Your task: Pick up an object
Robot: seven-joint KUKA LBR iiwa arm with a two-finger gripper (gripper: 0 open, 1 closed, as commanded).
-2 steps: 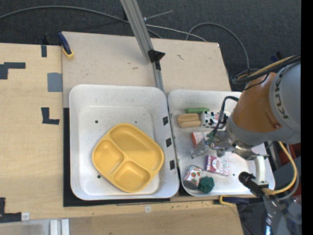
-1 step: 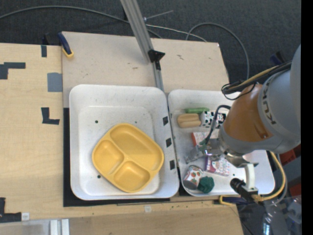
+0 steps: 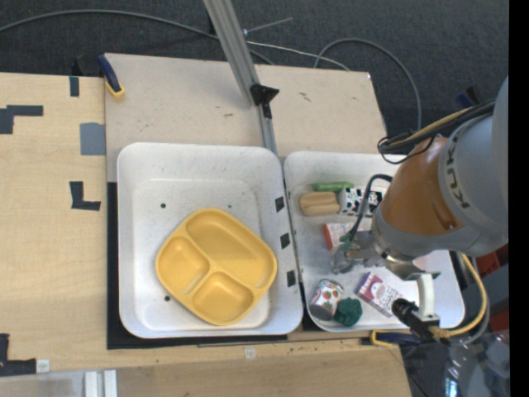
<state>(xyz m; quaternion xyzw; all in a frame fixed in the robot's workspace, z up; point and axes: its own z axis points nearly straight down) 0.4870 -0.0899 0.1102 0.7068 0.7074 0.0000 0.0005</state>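
Grey arm [image 3: 446,197] with its orange band is seen reaching from the right over the right bin [image 3: 302,222] in the camera view. The tool [image 3: 351,255] is positioned low among the clutter, near a small red-and-white packet [image 3: 333,235]; whether it is open or closed cannot be told, and nothing is seen held. Candidate objects lie in that bin: a tan cylinder [image 3: 319,203], a green item [image 3: 332,188], a printed pouch [image 3: 327,298] and a dark green lump [image 3: 349,312]. A yellow divided tray [image 3: 215,265] occupies the left bin [image 3: 132,222]. The step in hand is judged to be the approach or grasp. A confirmed closure on one object is called for, followed by a vertical lift.
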